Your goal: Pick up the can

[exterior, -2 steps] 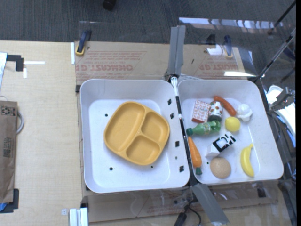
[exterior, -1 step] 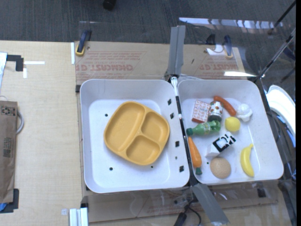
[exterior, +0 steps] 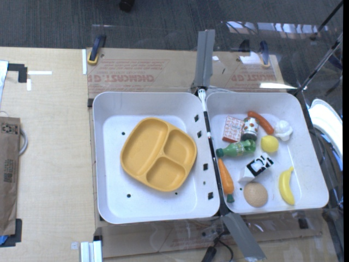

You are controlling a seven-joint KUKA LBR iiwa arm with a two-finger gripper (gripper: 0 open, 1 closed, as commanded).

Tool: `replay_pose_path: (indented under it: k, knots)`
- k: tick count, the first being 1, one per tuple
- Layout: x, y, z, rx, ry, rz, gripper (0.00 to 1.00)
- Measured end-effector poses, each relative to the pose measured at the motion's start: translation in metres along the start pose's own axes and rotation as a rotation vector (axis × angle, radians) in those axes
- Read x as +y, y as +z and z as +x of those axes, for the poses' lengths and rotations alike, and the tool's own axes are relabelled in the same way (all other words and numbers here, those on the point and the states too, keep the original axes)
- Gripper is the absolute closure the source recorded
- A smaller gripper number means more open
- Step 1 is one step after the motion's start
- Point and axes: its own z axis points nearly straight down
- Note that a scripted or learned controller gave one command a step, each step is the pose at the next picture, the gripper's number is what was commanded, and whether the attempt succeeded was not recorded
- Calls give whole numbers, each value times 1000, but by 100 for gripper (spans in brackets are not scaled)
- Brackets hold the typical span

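Observation:
The can [exterior: 250, 127] is small, with a dark label and a red and white top. It stands in the right bin [exterior: 308, 146] near the back. A red and white carton [exterior: 233, 129] touches its left side. An orange sausage-like piece [exterior: 262, 122] lies just behind and to its right. A green bottle [exterior: 237, 149] lies on its side right in front of it.
Also in the right bin are a lemon [exterior: 269, 143], a white garlic bulb [exterior: 283, 129], a black and white box [exterior: 259, 165], a banana [exterior: 287, 186], a brown egg-shaped ball [exterior: 255, 194] and a carrot [exterior: 226, 177]. The left bin [exterior: 109, 146] holds a yellow divided plate [exterior: 159, 154].

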Motion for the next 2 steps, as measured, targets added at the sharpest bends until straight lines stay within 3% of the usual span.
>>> replay_pose_path:
  k: [1,2]
  knots:
    - [45,0,35,0,393,1,0]
    - [45,-7,36,-6,388,4,100]
